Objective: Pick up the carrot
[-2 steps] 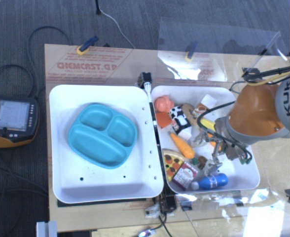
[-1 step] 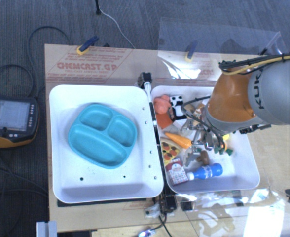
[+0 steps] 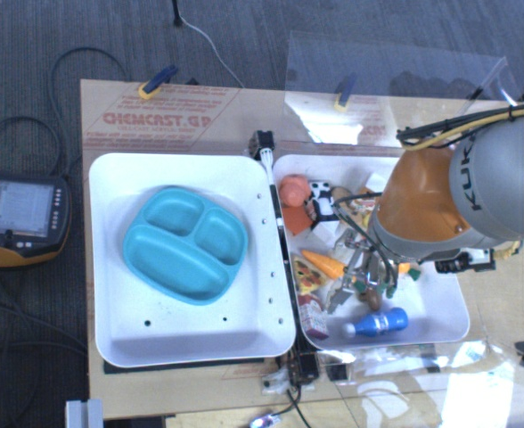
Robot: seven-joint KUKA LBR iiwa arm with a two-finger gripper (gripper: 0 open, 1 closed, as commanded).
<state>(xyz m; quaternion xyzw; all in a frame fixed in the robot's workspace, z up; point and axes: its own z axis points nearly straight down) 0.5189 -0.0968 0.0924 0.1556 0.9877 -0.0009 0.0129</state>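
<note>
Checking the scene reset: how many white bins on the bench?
2. The left bin holds a blue divided plate. The right bin holds the carrot and other clutter, with the arm over it; items beneath the arm may be hidden.

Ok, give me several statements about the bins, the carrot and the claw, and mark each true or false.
1. The blue divided plate lies in the left bin. True.
2. The carrot lies on the blue plate. False: it lies in the right bin.
3. The claw hangs over the right bin, just right of the carrot. True.
4. The blue bottle lies in the left bin. False: it is in the right bin, near its front edge.
</note>
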